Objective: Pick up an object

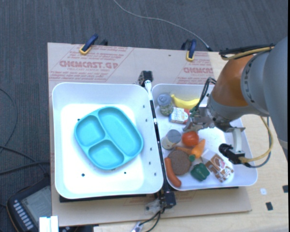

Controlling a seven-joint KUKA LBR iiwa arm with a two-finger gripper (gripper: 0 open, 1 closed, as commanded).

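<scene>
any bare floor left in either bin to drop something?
Left white bin: bare floor rings the blue three-compartment plate, widest along the near edge and top right corner. Right white bin: crowded with a yellow banana, red tomato, brown patty and green pepper; the gripper hangs over them.

A robotics lab: two white bins (58, 129) sit on a clamped board (87, 64) over grey carpet (38, 13), with loose cables (135, 13) and a robot arm (251, 81).
</scene>
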